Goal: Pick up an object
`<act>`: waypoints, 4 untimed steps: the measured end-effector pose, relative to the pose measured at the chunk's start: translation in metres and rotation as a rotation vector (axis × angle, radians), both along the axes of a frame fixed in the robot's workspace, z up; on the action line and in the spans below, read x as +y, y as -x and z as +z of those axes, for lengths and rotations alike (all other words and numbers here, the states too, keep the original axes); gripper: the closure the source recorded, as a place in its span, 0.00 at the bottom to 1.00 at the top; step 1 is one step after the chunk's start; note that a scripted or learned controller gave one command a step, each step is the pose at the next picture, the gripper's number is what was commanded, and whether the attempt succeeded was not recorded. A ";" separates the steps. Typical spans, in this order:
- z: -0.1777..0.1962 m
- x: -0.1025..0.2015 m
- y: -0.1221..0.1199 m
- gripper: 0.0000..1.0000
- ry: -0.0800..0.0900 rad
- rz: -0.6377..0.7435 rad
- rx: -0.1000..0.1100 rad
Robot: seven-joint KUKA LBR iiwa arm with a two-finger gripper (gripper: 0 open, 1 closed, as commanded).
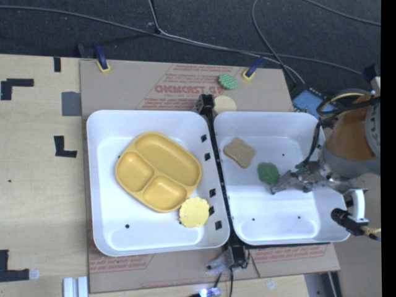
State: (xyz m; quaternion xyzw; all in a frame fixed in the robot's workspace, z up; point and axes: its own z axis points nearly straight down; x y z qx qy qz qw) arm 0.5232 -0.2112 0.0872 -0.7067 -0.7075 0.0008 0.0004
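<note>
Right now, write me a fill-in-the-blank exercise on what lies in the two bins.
1. The yellow divided tray lies in the ____ bin.
2. The green object in the right bin lies just left of the ____.
3. The tan bread-like piece lies in the ____ bin.
4. The small round yellow piece in the left bin touches the tray's ____ edge.

Missing words: left; hand; right; lower
</note>
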 end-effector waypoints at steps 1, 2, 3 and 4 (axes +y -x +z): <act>-0.001 0.000 -0.001 0.00 0.001 -0.001 -0.003; 0.010 -0.001 -0.002 1.00 0.005 0.000 -0.008; 0.073 0.000 -0.005 1.00 0.001 0.000 -0.005; 0.118 0.000 -0.006 1.00 0.001 0.000 -0.005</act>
